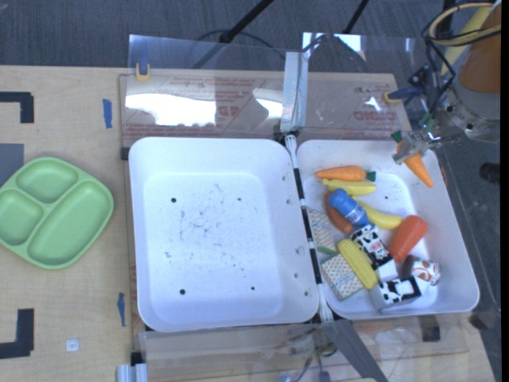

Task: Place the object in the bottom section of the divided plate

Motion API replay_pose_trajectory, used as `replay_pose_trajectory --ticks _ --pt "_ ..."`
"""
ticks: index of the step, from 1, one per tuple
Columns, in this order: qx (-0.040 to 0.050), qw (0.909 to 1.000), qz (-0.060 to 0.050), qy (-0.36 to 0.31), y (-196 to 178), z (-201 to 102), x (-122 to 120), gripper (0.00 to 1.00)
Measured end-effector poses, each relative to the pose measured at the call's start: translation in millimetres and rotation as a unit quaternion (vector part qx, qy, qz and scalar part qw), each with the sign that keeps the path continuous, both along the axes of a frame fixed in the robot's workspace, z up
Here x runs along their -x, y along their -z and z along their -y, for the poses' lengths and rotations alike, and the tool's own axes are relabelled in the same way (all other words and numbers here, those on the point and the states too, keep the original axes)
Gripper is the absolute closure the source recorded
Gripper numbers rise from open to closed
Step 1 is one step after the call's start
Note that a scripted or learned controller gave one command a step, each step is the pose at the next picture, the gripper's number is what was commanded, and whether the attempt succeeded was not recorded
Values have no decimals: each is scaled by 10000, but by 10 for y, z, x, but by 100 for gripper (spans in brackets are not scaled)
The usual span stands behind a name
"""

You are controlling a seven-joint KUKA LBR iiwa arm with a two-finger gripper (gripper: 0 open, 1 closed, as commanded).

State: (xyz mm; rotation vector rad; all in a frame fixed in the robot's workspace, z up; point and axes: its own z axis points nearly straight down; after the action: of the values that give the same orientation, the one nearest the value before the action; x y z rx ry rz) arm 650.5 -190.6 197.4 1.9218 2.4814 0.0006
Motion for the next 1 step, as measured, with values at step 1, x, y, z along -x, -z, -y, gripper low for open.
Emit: replay_pose_trajectory --ticks 1 --pt "3 9978 10 664 -880 266 -175 100"
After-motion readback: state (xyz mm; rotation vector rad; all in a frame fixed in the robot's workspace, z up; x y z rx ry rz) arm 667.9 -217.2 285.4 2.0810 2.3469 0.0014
